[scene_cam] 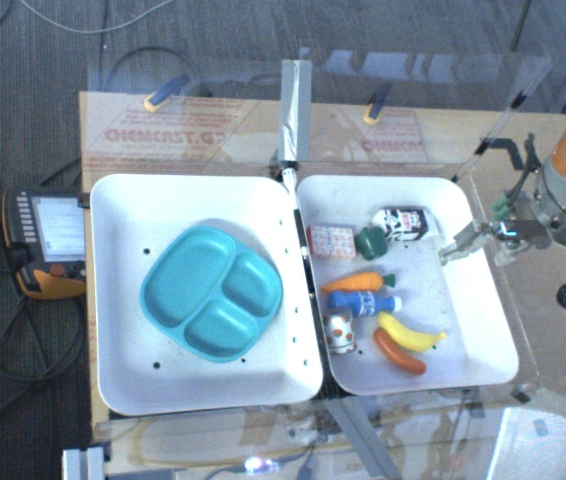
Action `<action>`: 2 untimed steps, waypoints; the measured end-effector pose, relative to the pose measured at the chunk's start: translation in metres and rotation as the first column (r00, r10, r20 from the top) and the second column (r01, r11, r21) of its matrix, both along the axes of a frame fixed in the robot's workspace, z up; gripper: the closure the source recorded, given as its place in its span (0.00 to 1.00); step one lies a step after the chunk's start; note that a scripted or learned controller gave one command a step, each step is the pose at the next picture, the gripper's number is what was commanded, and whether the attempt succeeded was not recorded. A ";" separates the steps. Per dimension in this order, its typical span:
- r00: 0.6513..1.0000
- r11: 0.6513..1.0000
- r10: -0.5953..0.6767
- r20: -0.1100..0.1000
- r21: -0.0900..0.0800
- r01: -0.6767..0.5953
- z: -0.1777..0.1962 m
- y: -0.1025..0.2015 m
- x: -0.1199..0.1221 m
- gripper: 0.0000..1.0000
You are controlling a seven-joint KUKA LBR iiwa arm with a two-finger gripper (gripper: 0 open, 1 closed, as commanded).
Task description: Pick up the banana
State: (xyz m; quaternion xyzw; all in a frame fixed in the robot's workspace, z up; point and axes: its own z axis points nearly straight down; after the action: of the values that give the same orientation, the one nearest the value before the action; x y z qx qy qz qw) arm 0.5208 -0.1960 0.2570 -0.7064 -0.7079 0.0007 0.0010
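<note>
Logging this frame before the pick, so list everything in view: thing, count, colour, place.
Bins: 2, white, side by side on the bench.
Tray: 1, teal, three compartments, left bin.
Banana: 1, yellow, right bin, near front.
Sausage: 1, red-orange, right bin, just in front of the banana.
Carrot: 1, orange, right bin, middle.
Bottle: 1, blue, beside the carrot.
Carton: 1, black and white, right bin, rear.
Box: 1, pink, right bin, rear left.
Gripper: 1, grey, over the right bin's right edge.

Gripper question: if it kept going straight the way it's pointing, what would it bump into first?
Probably the black-and-white carton. The gripper points left across the right bin, well above the banana; height is unclear, so it might pass over.
</note>
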 end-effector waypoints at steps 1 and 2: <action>0.953 0.953 0.303 0.000 0.003 -0.303 -0.155 0.024 -0.024 0.00; 0.861 0.861 0.509 0.012 -0.005 -0.509 -0.167 -0.011 -0.032 0.00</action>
State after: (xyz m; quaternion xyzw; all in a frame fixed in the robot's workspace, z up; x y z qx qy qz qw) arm 0.4884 -0.2073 0.0902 -0.4946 -0.8691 -0.0030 -0.0044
